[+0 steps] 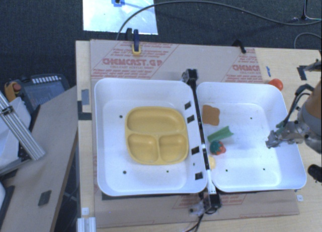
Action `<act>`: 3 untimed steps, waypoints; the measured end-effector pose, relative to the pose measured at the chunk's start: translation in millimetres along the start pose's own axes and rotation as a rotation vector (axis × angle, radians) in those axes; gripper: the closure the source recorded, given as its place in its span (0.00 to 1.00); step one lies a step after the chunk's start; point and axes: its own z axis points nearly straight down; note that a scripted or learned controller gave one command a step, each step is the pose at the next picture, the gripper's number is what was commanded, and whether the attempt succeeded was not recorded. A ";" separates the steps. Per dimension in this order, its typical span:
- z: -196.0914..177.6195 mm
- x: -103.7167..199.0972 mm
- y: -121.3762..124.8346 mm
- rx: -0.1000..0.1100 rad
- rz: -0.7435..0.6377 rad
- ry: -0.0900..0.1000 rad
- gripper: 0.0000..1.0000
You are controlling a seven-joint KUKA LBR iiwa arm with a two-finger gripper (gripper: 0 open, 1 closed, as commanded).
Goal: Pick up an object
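**Over the right bin: gripper at the right wall**

At the right edge of your view, the gripper (274, 140) sits low over the right bin (251, 180), near its right wall. Its tips are small and blurred, so you cannot tell how they stand, and you see nothing between them. Against the bin's left wall lie the objects: a brown piece (211, 114) farthest back, a green block (220, 134) tilted just below it, a red-and-green ball (217, 148) touching the block's lower end, and what may be a yellow piece (212, 163) at the divider. All lie well apart from the gripper. To your left, the left bin (108, 120) holds a yellow tray (156, 135) with three compartments, lying flat near its middle.
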 end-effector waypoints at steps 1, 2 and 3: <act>-46.2 3.8 8.0 0.000 -0.001 0.000 1.00; -78.6 3.4 9.7 0.002 -0.001 0.001 1.00; -65.1 55.3 16.5 0.005 -0.004 0.003 1.00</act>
